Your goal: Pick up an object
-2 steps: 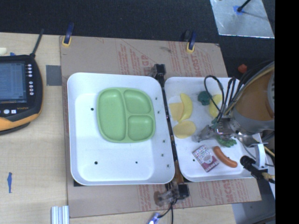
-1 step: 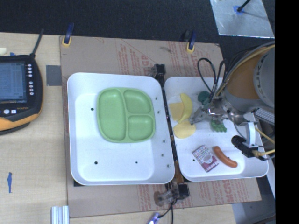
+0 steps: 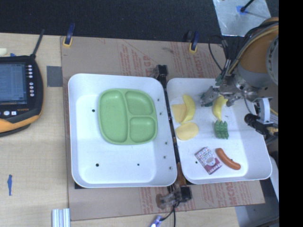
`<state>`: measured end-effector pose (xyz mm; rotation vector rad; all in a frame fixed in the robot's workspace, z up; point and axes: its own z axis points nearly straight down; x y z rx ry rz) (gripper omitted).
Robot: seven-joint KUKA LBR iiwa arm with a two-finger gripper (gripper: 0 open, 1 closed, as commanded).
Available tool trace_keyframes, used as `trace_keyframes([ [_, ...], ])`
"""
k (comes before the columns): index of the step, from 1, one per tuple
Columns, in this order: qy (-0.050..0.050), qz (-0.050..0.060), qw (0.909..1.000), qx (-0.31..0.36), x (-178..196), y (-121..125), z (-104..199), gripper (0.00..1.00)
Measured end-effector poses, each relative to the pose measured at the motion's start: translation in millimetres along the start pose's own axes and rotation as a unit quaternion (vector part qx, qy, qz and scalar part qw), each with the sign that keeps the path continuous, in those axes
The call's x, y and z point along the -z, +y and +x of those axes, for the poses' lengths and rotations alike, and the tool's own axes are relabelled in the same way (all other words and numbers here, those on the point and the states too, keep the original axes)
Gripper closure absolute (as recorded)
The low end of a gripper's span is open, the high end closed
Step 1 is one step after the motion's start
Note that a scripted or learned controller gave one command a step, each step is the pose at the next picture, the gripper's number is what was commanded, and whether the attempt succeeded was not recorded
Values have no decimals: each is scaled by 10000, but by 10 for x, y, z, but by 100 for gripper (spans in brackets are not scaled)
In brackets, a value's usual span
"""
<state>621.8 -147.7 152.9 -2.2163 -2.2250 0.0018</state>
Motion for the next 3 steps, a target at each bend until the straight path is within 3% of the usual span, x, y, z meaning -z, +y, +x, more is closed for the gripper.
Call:
trace_keyframes([
  [1,-13,-44,10000,16,-553,367,-225,0],
  [2,-23,-63,10000,52,-422,384,-227,100],
  [3,9,-5,10000,6,403,355,666,100],
])
